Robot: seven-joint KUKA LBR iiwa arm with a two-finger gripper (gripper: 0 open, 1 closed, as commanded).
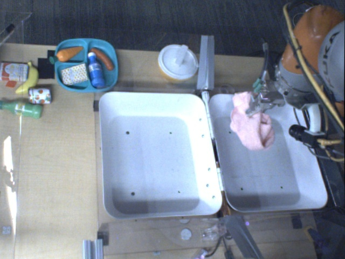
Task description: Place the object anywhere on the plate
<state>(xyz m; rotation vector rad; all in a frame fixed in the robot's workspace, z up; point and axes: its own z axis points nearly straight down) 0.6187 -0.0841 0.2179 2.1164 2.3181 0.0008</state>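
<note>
Here I see the gripper [257, 106] pressed on the pink cloth [250, 128] in the right bin [302, 193], upper left part; its grip on it I cannot tell.

Arm: grey with orange band, reaching in from the right, over the right bin [280, 198].
Claw [259, 104]: above the upper part of the right bin, touching the pink cloth [250, 128].
Pink cloth: crumpled, lying in the right bin near its upper left corner.
Left bin [156, 155]: white, just beside the right bin.
Worktop [48, 166]: light wood; a blue divided tray [86, 63] with toy food at upper left, a white lidded bowl [178, 62] behind the bins.
</note>
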